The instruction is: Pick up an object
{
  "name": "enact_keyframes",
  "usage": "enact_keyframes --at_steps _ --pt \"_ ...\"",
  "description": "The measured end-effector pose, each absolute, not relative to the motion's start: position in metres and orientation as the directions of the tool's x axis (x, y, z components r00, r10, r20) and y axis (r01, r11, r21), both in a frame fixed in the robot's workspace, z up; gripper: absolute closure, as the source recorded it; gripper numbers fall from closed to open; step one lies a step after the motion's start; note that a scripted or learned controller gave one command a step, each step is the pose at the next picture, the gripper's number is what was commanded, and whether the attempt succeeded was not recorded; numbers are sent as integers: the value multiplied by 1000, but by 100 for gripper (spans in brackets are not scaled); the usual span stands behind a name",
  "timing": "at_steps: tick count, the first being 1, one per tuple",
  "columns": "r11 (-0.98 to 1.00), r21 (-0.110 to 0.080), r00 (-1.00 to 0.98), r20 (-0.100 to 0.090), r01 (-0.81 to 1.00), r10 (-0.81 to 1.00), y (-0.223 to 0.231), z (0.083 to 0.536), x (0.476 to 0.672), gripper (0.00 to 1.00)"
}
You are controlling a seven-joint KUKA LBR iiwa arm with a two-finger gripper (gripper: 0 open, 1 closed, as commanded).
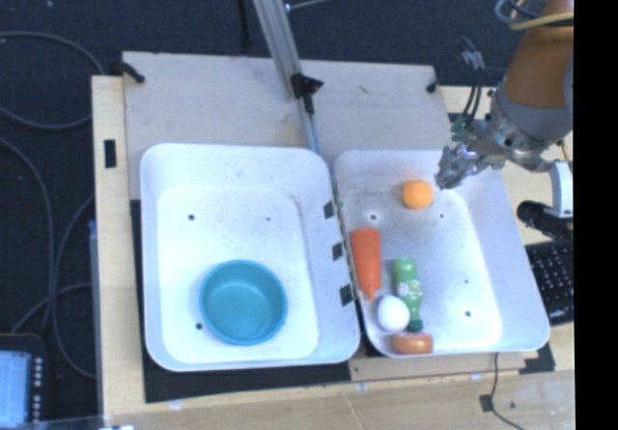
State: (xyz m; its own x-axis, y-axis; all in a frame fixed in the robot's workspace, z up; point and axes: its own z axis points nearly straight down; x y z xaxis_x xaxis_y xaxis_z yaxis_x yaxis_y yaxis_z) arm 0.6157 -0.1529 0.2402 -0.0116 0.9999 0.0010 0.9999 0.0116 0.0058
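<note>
The right bin (483, 254) holds an orange ball (417, 194) near its back, an orange carrot-shaped piece (366, 261) along its left wall, a green bottle (407, 285), a white egg (392, 313) and a small orange piece (412, 344) at the front edge. My gripper (452, 172) hangs over the back right of this bin, just right of the orange ball and a little apart from it. Nothing shows between its fingers.
The left bin (174, 177) holds a blue bowl (243, 301) near its front. A slanted metal rail (275, 17) runs from the top of the view down to the gap between the bins. A black keyboard (550, 278) lies right of the right bin.
</note>
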Motion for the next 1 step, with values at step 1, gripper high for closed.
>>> enact_keyframes --at_steps 1 --pt "8 -1 -8 2 1000 1000 -101 233 612 100"
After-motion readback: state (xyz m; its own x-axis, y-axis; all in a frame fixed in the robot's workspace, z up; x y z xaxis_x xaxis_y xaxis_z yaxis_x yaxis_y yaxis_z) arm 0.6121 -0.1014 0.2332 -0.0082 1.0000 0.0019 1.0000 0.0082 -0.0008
